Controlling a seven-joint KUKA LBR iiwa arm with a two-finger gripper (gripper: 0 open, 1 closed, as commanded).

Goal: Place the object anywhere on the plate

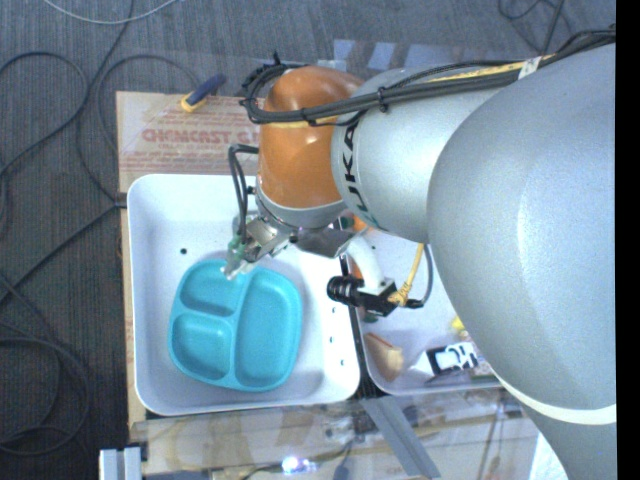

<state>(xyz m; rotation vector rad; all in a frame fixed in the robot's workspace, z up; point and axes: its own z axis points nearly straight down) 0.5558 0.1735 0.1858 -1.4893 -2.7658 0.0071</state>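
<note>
Plate: you have a turquoise divided plate (237, 329) in the left white bin (150, 268), three shallow compartments with raised ribs and rounded corners; it looks like smooth, glossy moulded plastic, stiff and light.
Gripper: the gripper (240, 258) hangs just over the plate's upper rim, near the far compartment (the orange wrist band sits directly above it).
Fingers: you cannot tell from here whether they are wide or narrow, or whether anything sits between them; the tips are small and blurred against the plate.
Object: the task's thing cannot be picked out with certainty; nothing is seen lying on the plate, so judge it not yet placed.
Right bin: beside the plate's bin, a tan wedge-shaped piece (385, 353) and a black item with white markings (455, 360) lie partly under the arm.
Handling: judged only from that, expect small, light pieces; take hold across the narrowest faces.
Risk: the slick plate may let a dropped piece slide (ribs should stop it).
</note>
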